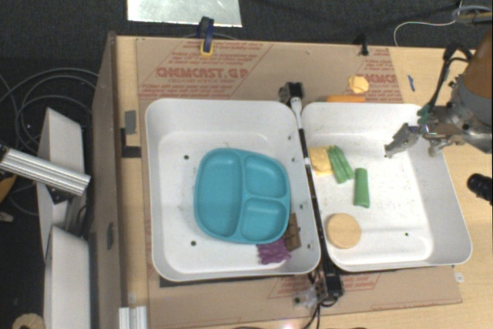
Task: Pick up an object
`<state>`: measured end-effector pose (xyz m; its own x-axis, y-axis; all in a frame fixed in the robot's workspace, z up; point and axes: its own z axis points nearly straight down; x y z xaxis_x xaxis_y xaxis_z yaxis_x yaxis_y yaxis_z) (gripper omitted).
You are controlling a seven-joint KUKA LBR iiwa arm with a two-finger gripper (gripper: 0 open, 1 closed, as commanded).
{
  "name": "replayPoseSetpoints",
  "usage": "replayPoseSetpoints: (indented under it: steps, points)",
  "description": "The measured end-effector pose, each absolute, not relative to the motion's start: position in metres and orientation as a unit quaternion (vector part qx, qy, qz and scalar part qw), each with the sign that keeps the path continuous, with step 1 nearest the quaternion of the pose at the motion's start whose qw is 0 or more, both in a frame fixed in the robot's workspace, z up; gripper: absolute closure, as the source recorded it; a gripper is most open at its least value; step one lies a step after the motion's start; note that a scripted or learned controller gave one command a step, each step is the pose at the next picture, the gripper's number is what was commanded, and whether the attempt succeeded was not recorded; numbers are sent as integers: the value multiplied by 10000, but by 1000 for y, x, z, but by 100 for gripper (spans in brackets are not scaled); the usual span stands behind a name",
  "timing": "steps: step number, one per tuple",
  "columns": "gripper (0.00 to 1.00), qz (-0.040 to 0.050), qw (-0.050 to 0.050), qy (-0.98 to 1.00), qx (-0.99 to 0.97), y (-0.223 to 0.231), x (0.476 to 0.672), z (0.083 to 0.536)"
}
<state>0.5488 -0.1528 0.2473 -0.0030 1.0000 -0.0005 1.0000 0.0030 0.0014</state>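
My gripper (413,146) hangs over the right part of the right bin (443,204), open, with nothing between its fingers. Left of it, on the bin floor, lie a yellow piece (319,159), a green piece (340,164) leaning against it, and a second green stick (360,187). A tan round disc (343,230) rests near the front of that bin. All these lie apart from the gripper.
The left bin (173,135) holds a teal divided plate (241,195), with a purple lump (271,251) and a brown piece (293,233) at its front right. An orange stick (346,98) and a yellow round item (358,83) lie on the bench behind the right bin.
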Motion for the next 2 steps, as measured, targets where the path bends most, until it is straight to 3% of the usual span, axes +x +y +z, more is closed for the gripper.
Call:
replayPoseSetpoints:
  steps: [1,2]
  points:
    - [0,-14,-36,7099,7043,-118,561,135]
    - [0,-9,-13,7071,7071,-129,544,81]
